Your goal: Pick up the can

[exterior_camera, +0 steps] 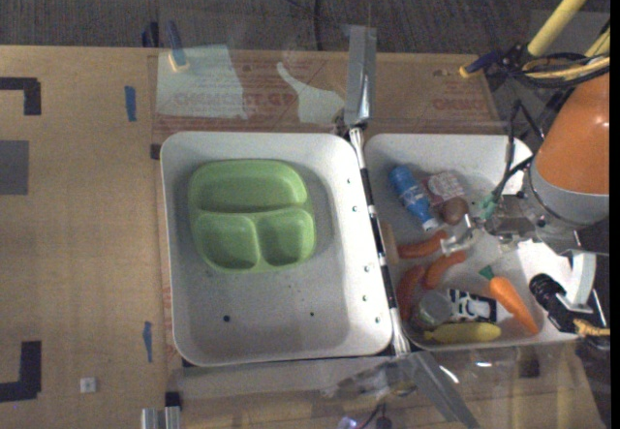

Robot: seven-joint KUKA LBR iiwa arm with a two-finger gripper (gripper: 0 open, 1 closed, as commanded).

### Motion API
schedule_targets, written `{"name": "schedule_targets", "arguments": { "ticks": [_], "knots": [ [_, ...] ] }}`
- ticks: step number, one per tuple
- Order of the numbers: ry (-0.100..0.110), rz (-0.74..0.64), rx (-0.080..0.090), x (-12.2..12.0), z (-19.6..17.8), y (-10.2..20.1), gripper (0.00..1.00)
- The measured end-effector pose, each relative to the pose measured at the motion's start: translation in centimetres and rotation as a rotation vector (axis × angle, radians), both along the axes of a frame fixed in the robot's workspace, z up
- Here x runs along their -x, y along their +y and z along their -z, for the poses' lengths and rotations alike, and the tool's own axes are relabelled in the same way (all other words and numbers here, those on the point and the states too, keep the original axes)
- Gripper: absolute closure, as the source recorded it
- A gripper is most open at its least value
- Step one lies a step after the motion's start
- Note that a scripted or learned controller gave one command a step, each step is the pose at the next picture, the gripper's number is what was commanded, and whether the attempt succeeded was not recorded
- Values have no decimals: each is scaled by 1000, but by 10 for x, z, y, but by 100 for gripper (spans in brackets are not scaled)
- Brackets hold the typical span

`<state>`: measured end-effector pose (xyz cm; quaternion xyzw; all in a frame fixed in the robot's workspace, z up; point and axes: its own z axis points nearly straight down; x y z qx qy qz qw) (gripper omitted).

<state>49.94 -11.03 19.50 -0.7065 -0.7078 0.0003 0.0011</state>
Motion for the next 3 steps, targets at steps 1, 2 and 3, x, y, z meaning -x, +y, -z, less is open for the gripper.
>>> {"name": "schedule_targets", "arguments": {
  "ticks": [1, 2, 3],
  "knots": [
    [-4, 7, 1, -68, 36, -24, 0],
    [-7, -116, 3, -108, 109, -76, 0],
    [75, 54, -11, -153, 113, -85, 0]
  ]
}}
